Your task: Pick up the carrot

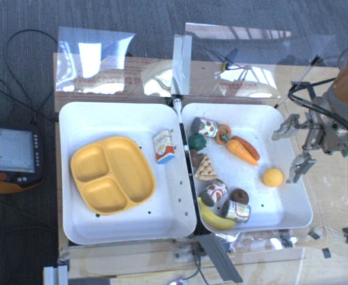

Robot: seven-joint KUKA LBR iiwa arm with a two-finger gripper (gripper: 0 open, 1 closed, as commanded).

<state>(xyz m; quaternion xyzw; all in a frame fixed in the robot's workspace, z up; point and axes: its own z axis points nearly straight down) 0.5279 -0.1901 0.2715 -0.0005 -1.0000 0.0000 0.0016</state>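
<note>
The carrot (243,149) is orange and lies on its side in the upper middle of the right bin (293,209), its tip pointing down and right. My gripper (293,148) hovers over the bin's right edge, well to the right of the carrot. It is open, with nothing between its two grey fingers (285,127).
An orange ball (272,177) sits between the carrot and my gripper. Left of the carrot are small cans (205,126), a green piece (197,142), a pizza slice (205,170) and a banana (215,218). The left bin holds a yellow divided plate (111,174) and a small carton (164,146).
</note>
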